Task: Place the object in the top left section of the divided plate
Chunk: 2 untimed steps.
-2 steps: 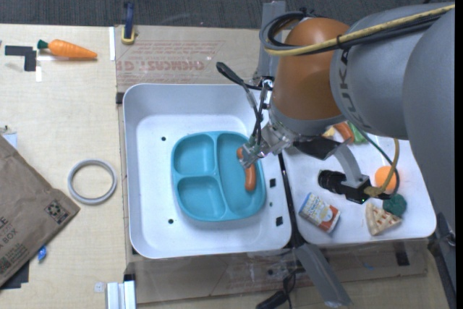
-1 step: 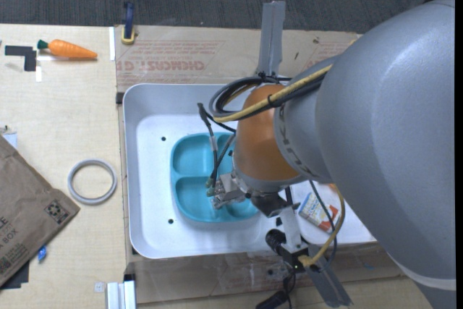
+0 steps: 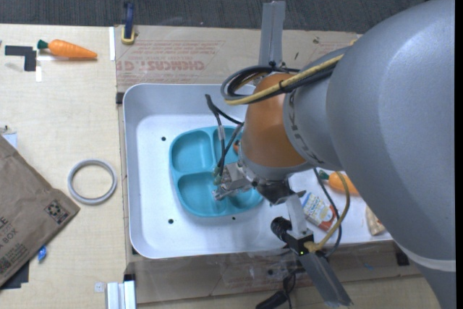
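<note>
A light blue divided plate (image 3: 194,168) lies in the left white bin (image 3: 148,155). The arm's wrist and orange band cover the plate's right half. My gripper (image 3: 226,187) hangs over the plate's lower right part, close to its surface. The wrist above hides its fingertips. I see no object between them. An orange object (image 3: 338,183) peeks out from under the arm to the right, beside a small printed packet (image 3: 317,209).
A toy carrot (image 3: 66,49) lies on the bench at the far left. A grey ring (image 3: 92,179) and a brown cardboard box (image 3: 25,217) sit left of the bin. Cables loop over the wrist.
</note>
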### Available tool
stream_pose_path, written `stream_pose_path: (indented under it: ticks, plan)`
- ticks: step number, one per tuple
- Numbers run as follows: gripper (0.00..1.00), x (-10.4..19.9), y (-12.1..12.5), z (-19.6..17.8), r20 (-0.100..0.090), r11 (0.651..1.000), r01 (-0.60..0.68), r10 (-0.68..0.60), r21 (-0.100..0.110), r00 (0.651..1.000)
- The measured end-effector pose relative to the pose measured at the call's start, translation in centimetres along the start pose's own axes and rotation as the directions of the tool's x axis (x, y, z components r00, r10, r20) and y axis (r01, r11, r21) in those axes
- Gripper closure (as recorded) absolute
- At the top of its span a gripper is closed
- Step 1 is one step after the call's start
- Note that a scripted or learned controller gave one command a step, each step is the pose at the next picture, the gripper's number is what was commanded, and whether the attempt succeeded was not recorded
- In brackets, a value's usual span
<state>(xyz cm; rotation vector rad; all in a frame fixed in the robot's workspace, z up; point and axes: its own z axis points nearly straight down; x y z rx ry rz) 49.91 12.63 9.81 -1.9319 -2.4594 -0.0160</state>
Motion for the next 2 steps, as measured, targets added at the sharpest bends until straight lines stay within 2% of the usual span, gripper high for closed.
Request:
stream_pose_path:
  ticks: [1,2]
  plan:
    - [1.00,-9.6,-2.7,-9.5,0.017,0.985,0.175,-0.175,0.001,0.984]
    - [1.00,-9.8,-0.3,-11.5,0.019,0.999,0.044,-0.044,0.002,0.999]
